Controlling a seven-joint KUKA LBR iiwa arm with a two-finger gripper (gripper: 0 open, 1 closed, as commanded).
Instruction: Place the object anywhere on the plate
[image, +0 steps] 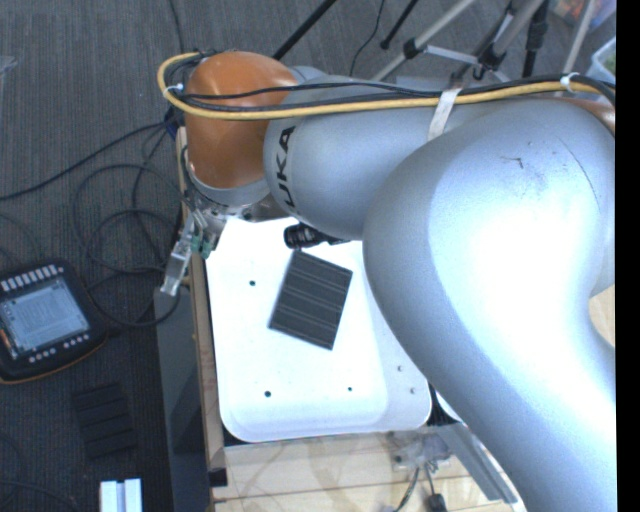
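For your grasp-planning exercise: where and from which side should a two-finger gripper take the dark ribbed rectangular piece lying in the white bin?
The dark ribbed piece lies flat and slightly rotated on the white bin floor. Probably come straight down from above, closing across its shorter width near the middle, aligned with its tilt; its flatness leaves little edge to catch.

A ridged plate (311, 298) lies in the bin (250, 400); the arm (480, 220) reaches over it from the right.

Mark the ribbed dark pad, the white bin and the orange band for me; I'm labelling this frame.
Pad (311, 299), camera view, middle of its ribbed top.
Bin (300, 410), camera view, bare floor near its front rim.
Orange band (232, 120), camera view, its rounded side facing the camera.
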